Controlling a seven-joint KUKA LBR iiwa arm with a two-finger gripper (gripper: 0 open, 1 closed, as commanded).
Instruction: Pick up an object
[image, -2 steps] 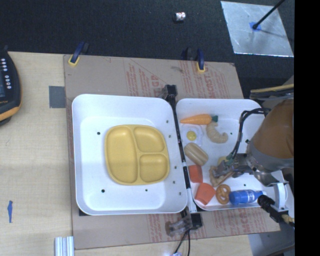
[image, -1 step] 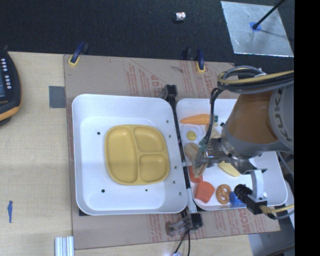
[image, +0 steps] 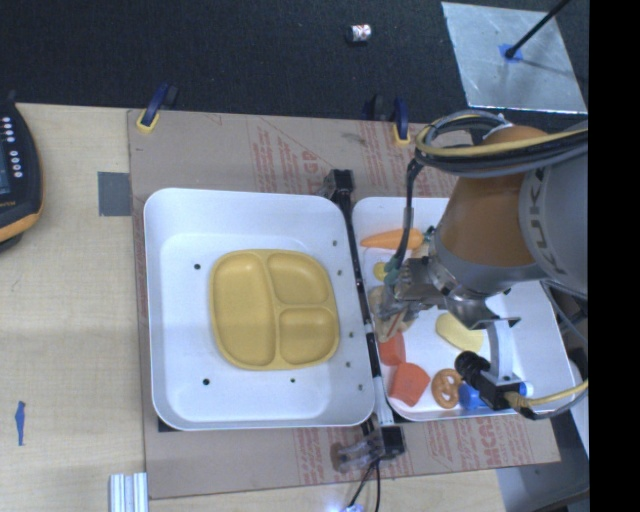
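My gripper (image: 392, 312) is low in the right bin (image: 545, 312), near its left wall, under the grey arm with its orange band. Around it lie small toy foods: an orange carrot (image: 390, 239) at the back, a red piece (image: 392, 349) just below the gripper, a red-orange block (image: 407, 383) near the front, a pretzel (image: 446, 387) and a pale yellow piece (image: 460, 332). The gripper's body hides whatever lies directly beneath it. A blue object (image: 480, 398) sits at the front beside the pretzel.
The left bin (image: 170, 300) holds a yellow divided plate (image: 273, 307). A black divider rail (image: 357, 290) runs between the two bins. Cardboard lines the bench under the bins, held by clamps at the back edge. A black and orange device (image: 14, 165) lies at far left.
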